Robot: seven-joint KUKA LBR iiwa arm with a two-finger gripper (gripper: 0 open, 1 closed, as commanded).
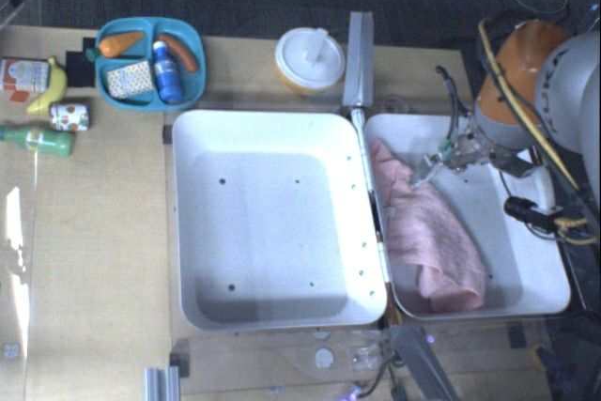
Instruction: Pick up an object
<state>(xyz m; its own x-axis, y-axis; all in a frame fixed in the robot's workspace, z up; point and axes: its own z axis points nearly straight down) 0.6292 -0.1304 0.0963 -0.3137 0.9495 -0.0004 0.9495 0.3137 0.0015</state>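
A crumpled pink cloth (432, 235) lies in the right white bin (526, 296), running from its top left corner down to its front wall. My gripper (439, 161) reaches in from the right and hangs low over the bin's upper middle. Its tip is at the right edge of the cloth's upper part. I cannot tell whether it touches the cloth. The grey arm with its orange band (531, 52) rises behind it at the right.
The left white bin (272, 211) sits beside the right one, with a metal divider (358, 61) behind their shared wall. A white lidded cup (310, 59) stands behind the bins. A blue tray of toy food (150, 61) and small items (42, 108) lie at the far left.
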